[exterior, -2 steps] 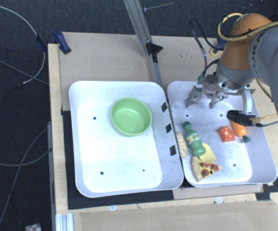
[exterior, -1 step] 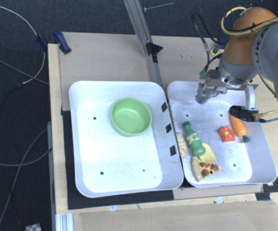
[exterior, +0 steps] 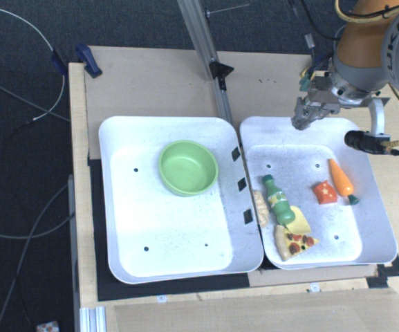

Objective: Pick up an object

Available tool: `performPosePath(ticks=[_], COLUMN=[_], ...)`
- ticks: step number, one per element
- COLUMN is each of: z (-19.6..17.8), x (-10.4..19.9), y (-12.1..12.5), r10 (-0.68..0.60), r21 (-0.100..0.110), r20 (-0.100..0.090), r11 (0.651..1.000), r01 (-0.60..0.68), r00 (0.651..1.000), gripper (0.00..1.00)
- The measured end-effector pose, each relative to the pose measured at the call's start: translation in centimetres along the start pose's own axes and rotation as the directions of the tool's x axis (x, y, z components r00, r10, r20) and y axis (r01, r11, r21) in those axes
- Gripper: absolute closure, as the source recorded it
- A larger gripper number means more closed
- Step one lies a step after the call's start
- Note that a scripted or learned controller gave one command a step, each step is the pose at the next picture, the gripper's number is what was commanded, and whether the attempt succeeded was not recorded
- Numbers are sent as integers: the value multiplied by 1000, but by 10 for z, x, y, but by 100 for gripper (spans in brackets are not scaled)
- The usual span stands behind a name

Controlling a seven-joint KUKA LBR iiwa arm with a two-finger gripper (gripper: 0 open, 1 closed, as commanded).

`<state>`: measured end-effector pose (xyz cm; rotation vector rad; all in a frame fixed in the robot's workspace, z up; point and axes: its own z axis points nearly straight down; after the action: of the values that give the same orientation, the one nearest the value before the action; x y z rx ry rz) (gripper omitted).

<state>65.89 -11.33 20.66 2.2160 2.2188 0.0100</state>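
- White plastic, two shallow bins side by side on the bench: left bin (exterior: pixel 126 254) and right bin (exterior: pixel 372 234), rims nearly touching at centre.
- Camera view, left bin: one green bowl (exterior: pixel 188 167) sits upright toward 12 o'clock of the floor, well apart from everything else.
- Camera view, right bin: orange carrot (exterior: pixel 340 177) at 2 o'clock; small red piece (exterior: pixel 325 193) just beside it toward centre; green bottle (exterior: pixel 276 198) lying flat at 9 o'clock; pizza slice (exterior: pixel 294 242) at 7 o'clock, touching or overlapping a yellow piece (exterior: pixel 298 219) at the bottle's base; a pale flat item (exterior: pixel 260 207) lies along the left wall.
- Gripper (exterior: pixel 303 122) hangs above the right bin's rim at 11 o'clock, apart from every object. Nothing is seen between its tips.
- Jaw state: cannot tell; the tip reads as a dark blur.
- Judgement, step in hand: approach not yet finished. The carrot or red piece looks the cleanest target, being clear of the bottle cluster; descending square across the carrot's narrow axis should limit slipping.
- Hard to make out: what the pale item is, and whether pizza and yellow piece are joined.
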Motion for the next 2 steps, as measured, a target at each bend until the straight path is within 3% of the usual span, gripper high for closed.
performPosePath(ticks=[1, 2], z=[-57, -48], x=[1, 53], y=[2, -7], r10=[0, -3], r21=[1, 20], r20=[0, -5], r11=[1000, 1000], r01=[0, 4], r00=[1000, 1000], gripper=[100, 100])
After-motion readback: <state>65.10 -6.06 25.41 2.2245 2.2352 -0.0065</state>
